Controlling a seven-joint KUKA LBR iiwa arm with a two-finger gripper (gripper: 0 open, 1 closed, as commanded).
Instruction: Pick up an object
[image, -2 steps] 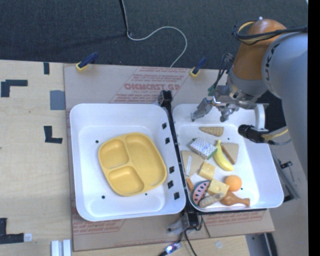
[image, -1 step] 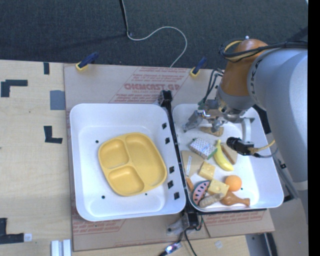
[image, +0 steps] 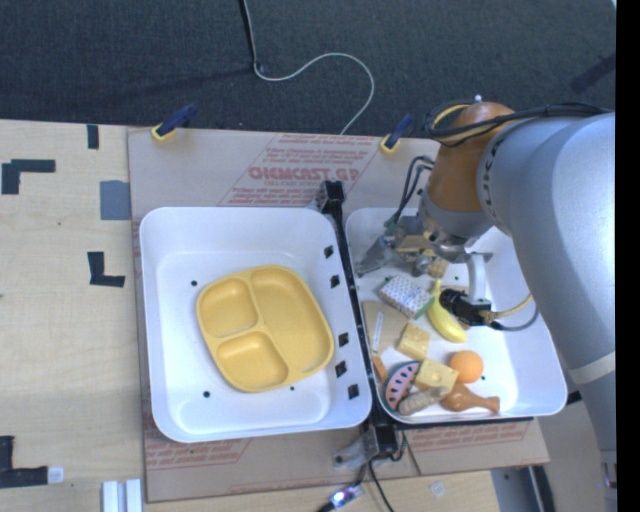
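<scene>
I see the arm (image: 560, 200) over the right bin (image: 530, 385), its gripper (image: 405, 250) low by the divider; I cannot tell its state. The yellow tray (image: 265, 325) fills the left bin (image: 175, 300). Packed toys, banana (image: 445, 322) and orange (image: 465, 364), risk a glancing miss.

Arm (image: 560, 190): bulky, smooth grey casing, right of frame | orange band (image: 462, 165) above wrist | black cables (image: 520, 118) over top | metallic wrist hardware (image: 420, 240), thin wires
</scene>
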